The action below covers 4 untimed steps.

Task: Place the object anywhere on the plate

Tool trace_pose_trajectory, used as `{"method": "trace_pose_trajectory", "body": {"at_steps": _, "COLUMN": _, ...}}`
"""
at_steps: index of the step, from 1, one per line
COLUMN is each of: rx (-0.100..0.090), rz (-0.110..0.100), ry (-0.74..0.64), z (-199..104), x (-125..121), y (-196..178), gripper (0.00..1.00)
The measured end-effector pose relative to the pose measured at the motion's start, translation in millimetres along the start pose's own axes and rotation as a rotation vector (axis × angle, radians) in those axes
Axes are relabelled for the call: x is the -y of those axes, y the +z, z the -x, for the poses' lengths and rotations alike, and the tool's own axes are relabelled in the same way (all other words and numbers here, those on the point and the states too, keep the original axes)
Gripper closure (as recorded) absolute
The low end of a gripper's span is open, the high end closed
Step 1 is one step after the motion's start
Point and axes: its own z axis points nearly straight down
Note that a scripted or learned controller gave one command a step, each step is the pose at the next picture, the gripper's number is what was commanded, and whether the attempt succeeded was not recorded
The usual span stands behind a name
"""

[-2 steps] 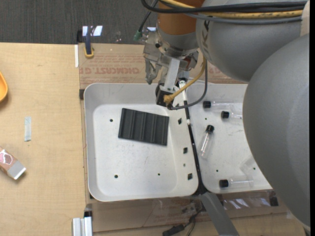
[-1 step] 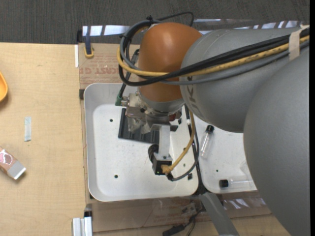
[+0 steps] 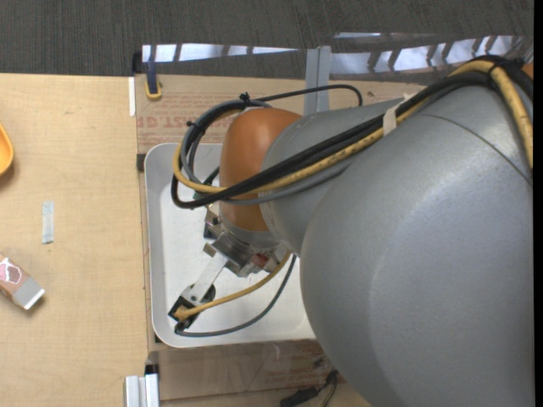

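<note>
Nearest bench edge: grey arm (image 3: 424, 253) covering most of 1 white bin (image 3: 157, 227).
Mid bin: gripper (image 3: 240, 257) under the orange band (image 3: 254, 159); open or closed, cannot tell.
Object, plate: place cannot be told; probably beneath the arm.
Bearing from gripper: cannot tell.

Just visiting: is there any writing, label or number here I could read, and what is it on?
Reddish print on the brown cardboard behind the white bin: seems upside down, partly behind cables, too blurred to read.
Small packet on the bench at left: red-and-white pattern, no legible text.
No other text can be made out.
</note>
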Motion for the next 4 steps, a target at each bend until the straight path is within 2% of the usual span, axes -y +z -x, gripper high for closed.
{"method": "trace_pose_trajectory", "body": {"at_steps": 1, "rx": 0.0, "rz": 0.0, "ry": 0.001, "z": 0.1, "x": -0.4, "y": -0.1, "gripper": 0.0}}
{"method": "trace_pose_trajectory", "body": {"at_steps": 2, "rx": 0.002, "rz": 0.0, "ry": 0.206, "z": 6.2, "x": 6.6, "y": 72.7, "gripper": 0.0}}
{"method": "trace_pose_trajectory", "body": {"at_steps": 3, "rx": 0.006, "rz": -0.002, "ry": 0.213, "z": 8.5, "x": 4.3, "y": 64.8, "gripper": 1.0}}
{"method": "trace_pose_trajectory", "body": {"at_steps": 4, "rx": 0.001, "rz": -0.001, "ry": -0.017, "z": 27.6, "x": -12.4, "y": 72.6, "gripper": 1.0}}
